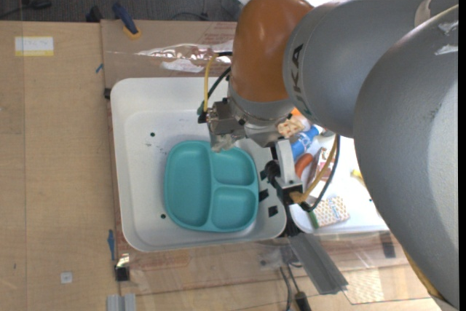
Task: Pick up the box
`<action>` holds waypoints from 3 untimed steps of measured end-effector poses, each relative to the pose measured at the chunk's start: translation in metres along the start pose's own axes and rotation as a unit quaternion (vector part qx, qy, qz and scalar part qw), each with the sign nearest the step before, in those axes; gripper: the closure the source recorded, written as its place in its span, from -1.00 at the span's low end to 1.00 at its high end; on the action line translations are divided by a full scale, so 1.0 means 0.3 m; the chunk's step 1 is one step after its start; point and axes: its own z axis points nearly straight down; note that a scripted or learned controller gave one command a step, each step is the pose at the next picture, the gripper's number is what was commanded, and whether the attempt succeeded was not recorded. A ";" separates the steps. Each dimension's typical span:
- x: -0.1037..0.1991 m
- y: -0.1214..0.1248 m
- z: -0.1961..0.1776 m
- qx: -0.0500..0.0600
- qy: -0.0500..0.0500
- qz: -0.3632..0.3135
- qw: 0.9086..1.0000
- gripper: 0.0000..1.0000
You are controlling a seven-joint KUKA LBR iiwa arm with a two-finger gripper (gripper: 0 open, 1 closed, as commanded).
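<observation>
End effector (220, 136) — grip state hidden, cannot tell — hovers at teal tray's (211, 187) top rim.

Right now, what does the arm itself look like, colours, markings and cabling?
The arm is bulky matte grey with a rounded orange band above the wrist and dark lettering beside it. Yellow cables loop near the metal end effector mount.

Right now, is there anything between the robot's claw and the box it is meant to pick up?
I can't settle that. The arm covers most of the right bin, where a few colourful items peek out; none is clearly a box. The wrist hangs over the teal divided plate in the left bin.
</observation>
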 end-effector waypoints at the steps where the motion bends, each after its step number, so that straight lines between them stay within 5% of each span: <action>1: 0.084 -0.132 0.368 -0.002 0.002 -0.176 0.984 1.00; 2: 0.133 0.017 0.080 0.000 0.000 -0.107 0.994 1.00; 3: 0.121 -0.087 0.387 -0.009 0.001 -0.284 0.959 1.00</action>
